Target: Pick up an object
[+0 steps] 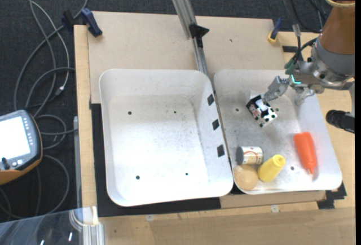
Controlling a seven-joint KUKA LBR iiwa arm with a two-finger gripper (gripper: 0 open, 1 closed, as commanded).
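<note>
The right bin holds several objects. A black-and-white checked block lies near its middle. An orange carrot-shaped piece lies at the right. A yellow bottle-like piece, a small can and a tan round piece cluster at the front. My gripper hangs over the bin's back right, just right of and above the checked block. It is open, with nothing between its fingers.
The left bin lies beside the right one, with a shared wall in the middle. A metal pole rises from the back between the bins. Clamps sit at the bench's back corners. Cables and a pendant lie on the floor at left.
</note>
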